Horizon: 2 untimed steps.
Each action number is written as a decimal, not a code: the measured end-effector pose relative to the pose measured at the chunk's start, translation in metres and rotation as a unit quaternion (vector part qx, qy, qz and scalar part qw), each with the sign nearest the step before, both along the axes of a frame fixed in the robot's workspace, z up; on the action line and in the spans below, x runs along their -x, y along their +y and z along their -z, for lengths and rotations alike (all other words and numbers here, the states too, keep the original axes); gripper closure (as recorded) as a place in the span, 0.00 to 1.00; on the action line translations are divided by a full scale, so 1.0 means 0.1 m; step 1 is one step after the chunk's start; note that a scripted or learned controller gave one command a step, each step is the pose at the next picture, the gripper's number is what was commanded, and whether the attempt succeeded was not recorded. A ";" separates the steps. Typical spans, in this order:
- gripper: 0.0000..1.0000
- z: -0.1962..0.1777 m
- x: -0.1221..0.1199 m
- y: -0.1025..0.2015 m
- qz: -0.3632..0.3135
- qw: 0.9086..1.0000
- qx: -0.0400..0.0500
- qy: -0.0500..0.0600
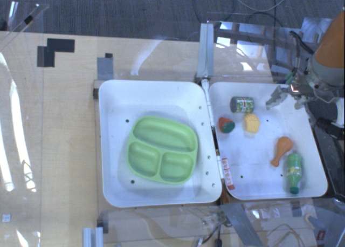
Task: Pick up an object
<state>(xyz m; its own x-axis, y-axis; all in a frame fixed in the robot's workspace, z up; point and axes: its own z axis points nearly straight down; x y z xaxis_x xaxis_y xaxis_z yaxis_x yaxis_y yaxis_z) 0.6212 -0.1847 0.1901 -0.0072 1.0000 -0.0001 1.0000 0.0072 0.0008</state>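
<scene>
The right bin (253, 178) holds several small objects. A dark green can (242, 104) lies on its side near the back, with a yellow chunk (252, 123) just in front of it. A red and green toy fruit (226, 125) sits by the left wall. An orange drumstick (282, 149) and a green bottle (293, 172) lie toward the front right. My gripper (285, 100) hangs over the bin's back right corner, right of the can, open with nothing between its fingers.
In the left bin (116, 105) rests a light green divided plate (162, 150). A red and white label strip (227, 172) lies along the divider between the bins. Cables and clear panels stand behind the right bin.
</scene>
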 end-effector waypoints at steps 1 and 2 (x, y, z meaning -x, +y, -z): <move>0.00 0.98 0.75 -0.17 -0.042 0.999 0.000 -0.002; 0.00 1.02 1.29 -0.21 -0.085 0.996 0.002 -0.007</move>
<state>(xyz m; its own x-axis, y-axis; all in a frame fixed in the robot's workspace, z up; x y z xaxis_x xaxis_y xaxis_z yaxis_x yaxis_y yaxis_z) 0.4927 -0.2060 0.0885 -0.1762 0.9843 -0.0054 0.9842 0.1763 0.0139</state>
